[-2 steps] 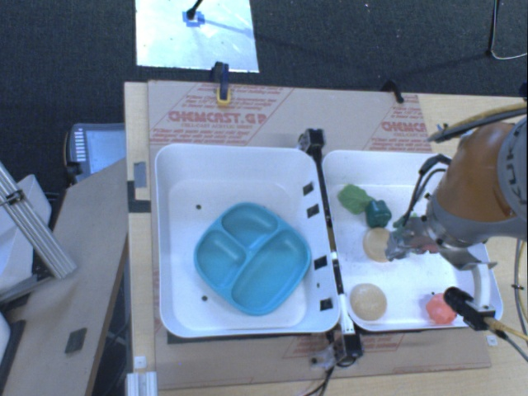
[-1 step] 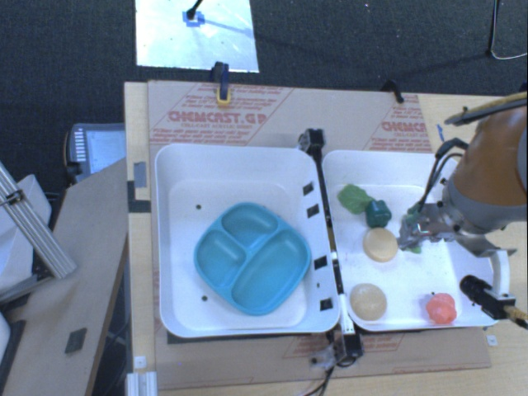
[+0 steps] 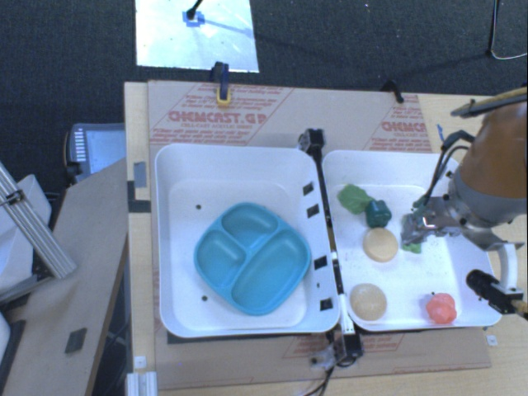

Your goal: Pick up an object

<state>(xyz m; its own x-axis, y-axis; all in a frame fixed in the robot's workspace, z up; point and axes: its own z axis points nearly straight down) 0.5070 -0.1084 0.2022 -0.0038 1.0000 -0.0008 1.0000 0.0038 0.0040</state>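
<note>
My gripper (image 3: 415, 231) hangs low over the right bin (image 3: 470, 316), near its middle, with the arm's orange band (image 3: 502, 151) above it at the right. A small green object (image 3: 412, 247) peeks out right under the gripper's tip, mostly hidden. A tan round piece (image 3: 380, 244) lies just left of the gripper. Further left are a light green piece (image 3: 355, 197) and a dark teal piece (image 3: 378, 213), touching each other. A second tan round piece (image 3: 368, 301) and a pink-red piece (image 3: 441, 308) lie near the bin's front wall.
The left bin (image 3: 177, 221) holds a blue divided plate (image 3: 252, 257). A black divider strip (image 3: 323, 221) runs between the two bins. A black part of the arm (image 3: 493, 291) sits over the right bin's front right corner.
</note>
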